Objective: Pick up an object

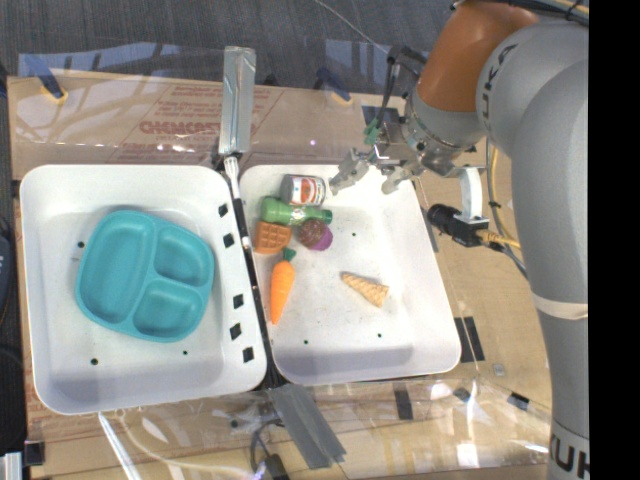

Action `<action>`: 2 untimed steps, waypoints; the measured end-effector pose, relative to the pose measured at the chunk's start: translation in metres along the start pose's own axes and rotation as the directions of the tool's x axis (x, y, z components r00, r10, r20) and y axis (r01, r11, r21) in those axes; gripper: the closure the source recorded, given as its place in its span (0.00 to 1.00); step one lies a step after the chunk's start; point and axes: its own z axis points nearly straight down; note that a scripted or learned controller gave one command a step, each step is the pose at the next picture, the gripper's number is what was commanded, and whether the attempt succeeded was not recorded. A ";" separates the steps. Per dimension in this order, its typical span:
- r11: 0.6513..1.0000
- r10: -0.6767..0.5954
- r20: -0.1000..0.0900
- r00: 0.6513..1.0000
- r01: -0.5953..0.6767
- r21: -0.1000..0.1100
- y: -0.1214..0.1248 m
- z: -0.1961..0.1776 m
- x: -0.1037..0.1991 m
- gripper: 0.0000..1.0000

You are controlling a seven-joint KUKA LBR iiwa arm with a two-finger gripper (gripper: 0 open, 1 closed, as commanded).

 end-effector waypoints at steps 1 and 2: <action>0.918 -0.397 0.000 0.918 0.397 0.000 -0.077 0.020 0.070 0.00; 0.875 -0.484 0.010 0.875 0.484 -0.017 -0.065 0.117 0.049 0.00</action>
